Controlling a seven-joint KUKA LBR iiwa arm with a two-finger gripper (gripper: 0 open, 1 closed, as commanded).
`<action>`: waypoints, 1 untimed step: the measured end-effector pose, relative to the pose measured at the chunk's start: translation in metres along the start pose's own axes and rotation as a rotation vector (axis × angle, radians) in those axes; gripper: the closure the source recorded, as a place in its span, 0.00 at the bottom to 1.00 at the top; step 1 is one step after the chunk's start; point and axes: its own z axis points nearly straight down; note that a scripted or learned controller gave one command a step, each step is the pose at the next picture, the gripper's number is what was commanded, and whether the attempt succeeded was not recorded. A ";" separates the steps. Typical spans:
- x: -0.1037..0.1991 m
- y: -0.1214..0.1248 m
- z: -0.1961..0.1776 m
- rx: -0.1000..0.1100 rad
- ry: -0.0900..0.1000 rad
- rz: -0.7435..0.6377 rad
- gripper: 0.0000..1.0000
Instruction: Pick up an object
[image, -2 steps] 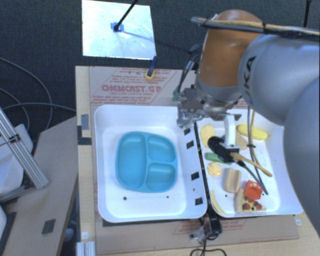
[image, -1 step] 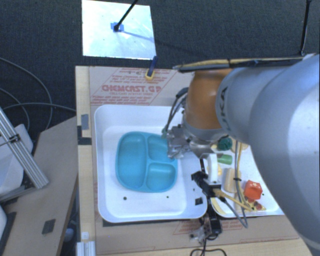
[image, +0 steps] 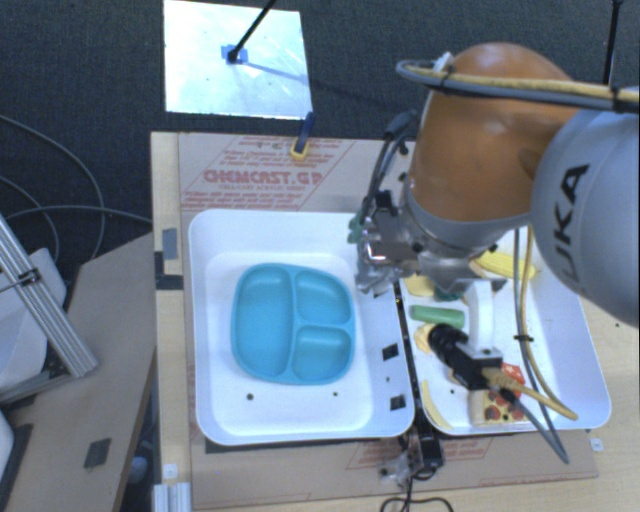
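The gripper (image: 390, 262) is hanging low over the place where the two bins are meeting, tucked under the bulky wrist of the arm (image: 480, 150). That bulk is hiding its tip, so I cannot tell whether it is spread or closed, and nothing is showing as held in it. Just beside it, inside the right bin (image: 603, 395) near that bin's left wall, a green piece (image: 440, 315) is lying flat; this is looking like the nearest candidate for the pick. A yellow piece (image: 500, 265) is peeking out from under the wrist a little farther right, and a flat piece printed red and orange (image: 495, 405) is sitting toward the near end of the same bin. Over in the left bin (image: 220, 260), a blue divided plate (image: 293, 323) is resting well apart from the gripper. As I judge it, the risk is sitting in the gripper's position: it is hovering almost over the adjoining bin walls, so a straight descent could be striking a rim instead of reaching an object. The green piece is also lying close to the wall and low, so a closing grasp could be skidding off it or pushing it against the side and coming up with nothing.
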 end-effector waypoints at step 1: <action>-0.018 0.064 0.101 0.018 -0.011 0.011 1.00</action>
